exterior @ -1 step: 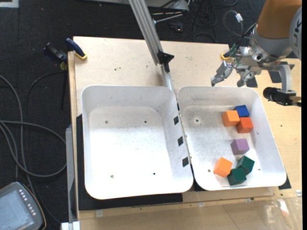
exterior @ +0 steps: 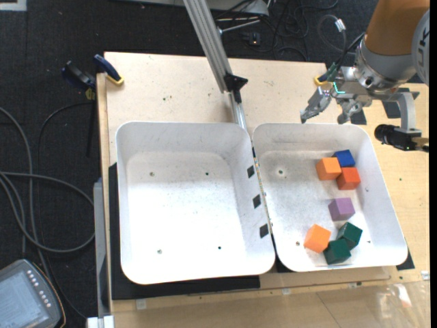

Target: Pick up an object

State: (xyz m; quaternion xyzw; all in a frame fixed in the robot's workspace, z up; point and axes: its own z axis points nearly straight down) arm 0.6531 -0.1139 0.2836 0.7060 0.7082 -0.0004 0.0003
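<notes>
The gripper (exterior: 329, 105) hangs above the right bin's (exterior: 386, 190) far rim with its jaws spread apart and nothing between them. The blocks lie in that bin: a blue block (exterior: 345, 158) touching two orange ones, and a purple block (exterior: 341, 208) just beside the green pair. Judged from this crowding, a descent could strike neighbours or pinch two blocks at once.

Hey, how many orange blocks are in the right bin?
3. One sits near the far right side beside the blue block, one just in front of that pair, and one near the front by the green blocks. More might be hidden underneath.
</notes>
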